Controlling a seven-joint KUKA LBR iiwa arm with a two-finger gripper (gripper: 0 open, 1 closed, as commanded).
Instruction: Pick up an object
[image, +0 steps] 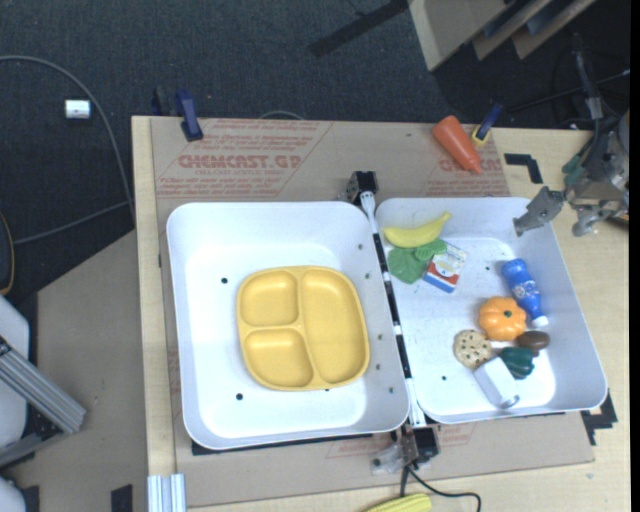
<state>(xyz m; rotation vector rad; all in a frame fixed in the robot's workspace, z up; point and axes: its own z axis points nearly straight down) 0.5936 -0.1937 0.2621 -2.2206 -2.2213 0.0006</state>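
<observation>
Right bin: one banana | one pumpkin | one cookie

Even bright overhead light; white bins slightly glary; soft shadows; mild blur; dark floor dim.

Your arm enters at about three o'clock, high on the right side of the frame. The gripper hangs at roughly two o'clock from the centre, its two grey fingers spread apart with nothing visible between them.
</observation>
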